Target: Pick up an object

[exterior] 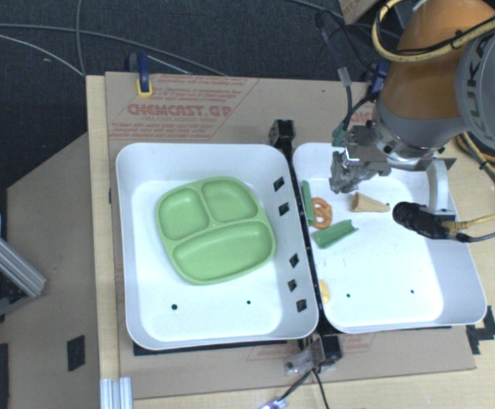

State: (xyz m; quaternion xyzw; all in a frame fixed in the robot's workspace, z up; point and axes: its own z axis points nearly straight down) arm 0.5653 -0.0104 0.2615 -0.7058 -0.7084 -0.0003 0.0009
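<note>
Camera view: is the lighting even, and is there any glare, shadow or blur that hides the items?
Camera view: lighting is even and soft; the white bins read bright with little surface detail; the arm casts only a faint shadow near the gripper; the pretzel and green divided plate look slightly soft but readable.

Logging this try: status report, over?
End effector low over right bin, nothing seen held. Pretzel, green piece, cone lie close together.
</note>
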